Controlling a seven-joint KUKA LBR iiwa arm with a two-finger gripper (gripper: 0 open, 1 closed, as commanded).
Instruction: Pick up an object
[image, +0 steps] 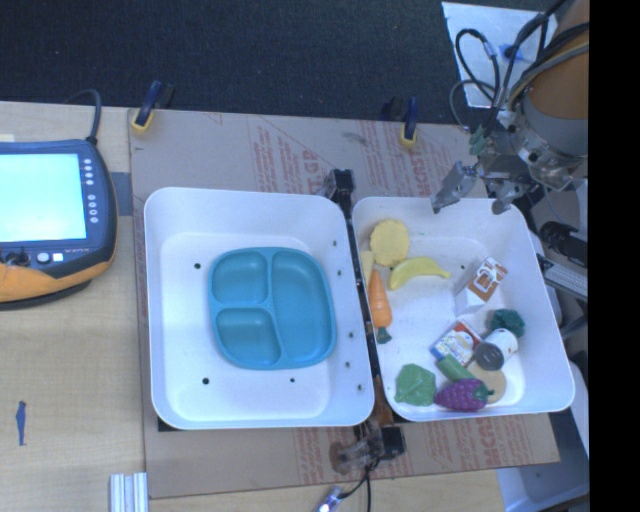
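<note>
At the bench's left edge lies a teach pendant (50, 215) with a lit, pale screen and an orange underside; no writing on it can be read. The cardboard sheet (250, 150) under the bins carries faint red printed lettering, too washed out to read, and two clamps (148, 105) pin its far edge.

The left bin (175, 215) holds a blue divided plate (271, 307) in its middle, three compartments facing up.

In the right bin (535, 260), along the left wall, sit a yellow round toy (390, 240) near the far corner and an orange carrot (379, 300) just below it, lying lengthwise by the wall. A yellow banana (418, 270) lies beside them toward the centre. A small carton (487, 279) with a brown and white label rests toward the right wall; its print is too small to read. In the near part of the bin cluster a green leafy piece (415, 384), a red-and-blue labelled box (455, 344), purple grapes (461, 395), a small can (494, 351) and a dark green piece (507, 322), touching or just beside one another.

The gripper (472, 195) hangs over the right bin's far edge, its two fingers spread apart with nothing between them.
</note>
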